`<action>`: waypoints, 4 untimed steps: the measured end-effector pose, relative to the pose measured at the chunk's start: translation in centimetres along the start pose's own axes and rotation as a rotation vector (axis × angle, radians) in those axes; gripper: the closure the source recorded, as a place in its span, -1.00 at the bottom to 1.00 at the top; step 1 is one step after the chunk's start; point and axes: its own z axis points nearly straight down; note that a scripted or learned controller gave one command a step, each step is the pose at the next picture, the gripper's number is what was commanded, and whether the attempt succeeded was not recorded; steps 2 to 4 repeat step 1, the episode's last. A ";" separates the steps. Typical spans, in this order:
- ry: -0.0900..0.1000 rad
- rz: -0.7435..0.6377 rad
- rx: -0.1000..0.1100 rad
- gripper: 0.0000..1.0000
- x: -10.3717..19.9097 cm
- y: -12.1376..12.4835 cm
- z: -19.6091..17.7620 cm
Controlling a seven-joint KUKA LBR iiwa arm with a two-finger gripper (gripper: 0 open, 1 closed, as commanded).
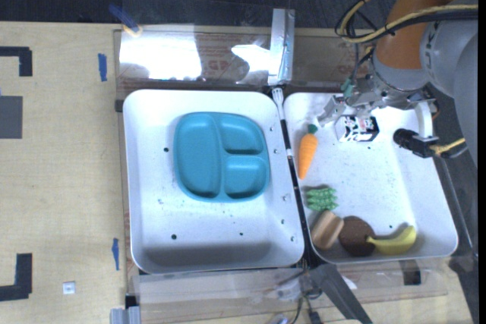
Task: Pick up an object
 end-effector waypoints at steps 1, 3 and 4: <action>-0.009 -0.207 -0.028 -1.00 -3.4 -2.9 1.1; -0.009 -0.207 -0.028 -1.00 -3.4 -2.9 1.1; -0.009 -0.207 -0.028 -1.00 -3.4 -2.9 1.1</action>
